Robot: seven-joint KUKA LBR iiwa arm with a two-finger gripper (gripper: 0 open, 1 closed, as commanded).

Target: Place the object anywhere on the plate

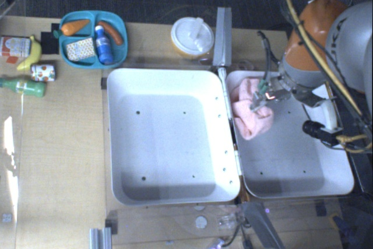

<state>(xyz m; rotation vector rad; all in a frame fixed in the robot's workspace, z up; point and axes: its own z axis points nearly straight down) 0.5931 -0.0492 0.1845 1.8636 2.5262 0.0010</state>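
The task looked barely begun: the pink cloth (250, 111) lay crumpled in the right bin (303, 178) against its left wall, with the gripper (260, 99) low over its upper edge, and I could not tell how it was set. The divided blue plate (119, 46) sat well apart at the tabletop's (52, 160) far left, already carrying toy food, with the wide left bin (169, 143) and a yellow lidded cup (192, 37) between

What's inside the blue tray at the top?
The blue tray holds an orange carrot-like toy, a small blue bottle, a reddish sausage shape and a pale patterned piece. Anything beneath them is covered.
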